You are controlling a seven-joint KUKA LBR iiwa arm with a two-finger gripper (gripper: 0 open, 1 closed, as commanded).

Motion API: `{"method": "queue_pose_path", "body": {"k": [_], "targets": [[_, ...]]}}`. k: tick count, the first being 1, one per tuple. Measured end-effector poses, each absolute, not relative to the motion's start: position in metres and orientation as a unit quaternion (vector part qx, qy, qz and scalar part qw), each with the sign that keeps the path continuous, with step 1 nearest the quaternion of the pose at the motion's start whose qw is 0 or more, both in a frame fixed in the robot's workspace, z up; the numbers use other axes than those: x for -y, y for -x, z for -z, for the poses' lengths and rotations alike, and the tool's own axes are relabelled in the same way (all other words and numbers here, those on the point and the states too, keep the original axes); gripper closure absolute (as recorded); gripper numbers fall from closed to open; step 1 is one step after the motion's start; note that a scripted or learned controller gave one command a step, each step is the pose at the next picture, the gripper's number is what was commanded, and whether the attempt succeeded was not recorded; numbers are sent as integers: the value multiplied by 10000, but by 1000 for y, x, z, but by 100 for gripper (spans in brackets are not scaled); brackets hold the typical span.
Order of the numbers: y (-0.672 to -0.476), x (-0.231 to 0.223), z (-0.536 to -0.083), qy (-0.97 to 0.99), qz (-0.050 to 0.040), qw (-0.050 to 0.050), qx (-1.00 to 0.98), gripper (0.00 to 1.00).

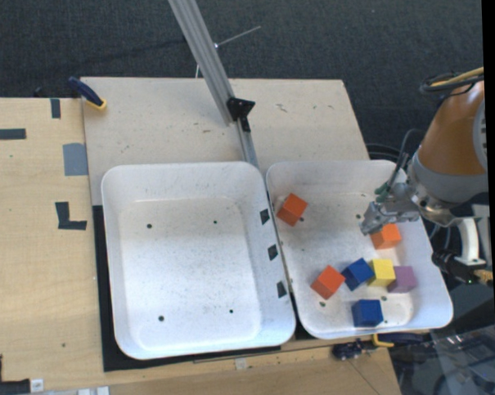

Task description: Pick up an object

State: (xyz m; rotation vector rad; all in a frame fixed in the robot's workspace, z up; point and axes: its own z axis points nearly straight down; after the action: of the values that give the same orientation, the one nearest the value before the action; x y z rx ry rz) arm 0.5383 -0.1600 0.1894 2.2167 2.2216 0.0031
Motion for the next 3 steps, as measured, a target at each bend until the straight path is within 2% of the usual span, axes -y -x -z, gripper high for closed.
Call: {"method": "queue_pose_path", "body": {"k": [1,2,3], "targets": [[-539,157,-253,-7063,-16,29,-7079,100],[-540,157,-278,-7066,-5,9,-7076,100],[-544,103,-265,-7051,3,-6,-7092,100]]}}
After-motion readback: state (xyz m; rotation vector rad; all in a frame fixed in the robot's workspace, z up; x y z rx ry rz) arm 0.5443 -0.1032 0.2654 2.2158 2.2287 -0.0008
